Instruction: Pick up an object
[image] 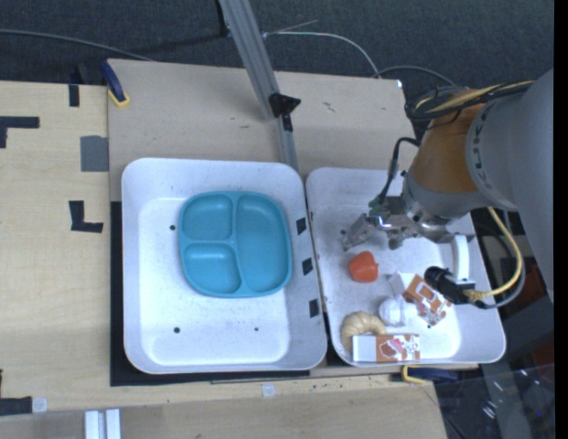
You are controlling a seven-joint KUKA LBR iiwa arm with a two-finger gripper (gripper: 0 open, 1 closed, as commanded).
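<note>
A: Where is the gripper [364,233]?

B: Low over the right bin [331,190], in its upper half, toward the wall it shares with the left bin [137,245]. The fingers reach left from the wrist.

A: Open or closed?

B: I cannot tell; the tips blur into one grey shape. Nothing shows between them.

A: What is nearest?

B: The red piece [362,267], just below the tips and apart from them, near the bin's middle. It is roundish, with no clear long axis.

A: And the rest?

B: Toward the bin's lower edge: a croissant [359,323], a carton [387,347] beside it, a white lump [391,311] and an orange packet [423,298]. The left bin holds a blue tray [235,243].

A: So the move?

B: Probably a short drop toward the lower edge onto the red piece.
</note>
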